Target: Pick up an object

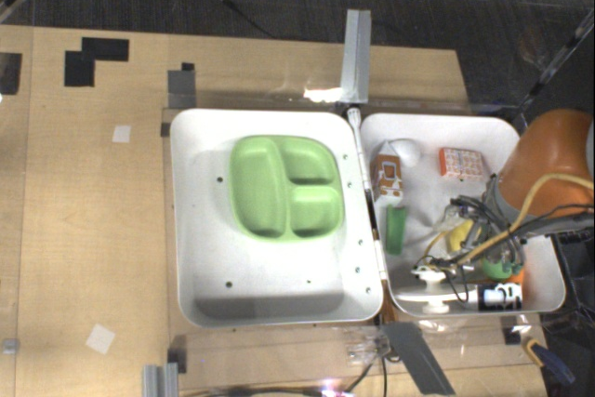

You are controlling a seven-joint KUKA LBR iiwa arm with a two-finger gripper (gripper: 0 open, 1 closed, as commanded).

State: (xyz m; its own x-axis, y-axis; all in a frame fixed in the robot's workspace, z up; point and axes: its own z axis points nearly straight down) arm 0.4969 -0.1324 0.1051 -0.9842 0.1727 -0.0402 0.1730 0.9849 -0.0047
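Cables and wrist parts hide the gripper [462, 242] low in the right bin [437, 127], so you cannot tell its state. Just left of it you see a green block [396, 229]; up and left stands a small brown-and-white carton [388, 176], straight above lies an orange patterned packet [462, 164]. Far left, the left bin [200, 228] carries a green divided tray [284, 187].

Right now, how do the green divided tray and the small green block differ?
The green divided tray lies in the left bin; the small green block lies in the right bin. The tray is far larger, pale green and moulded into compartments; the block is darker and plain. Both are green.
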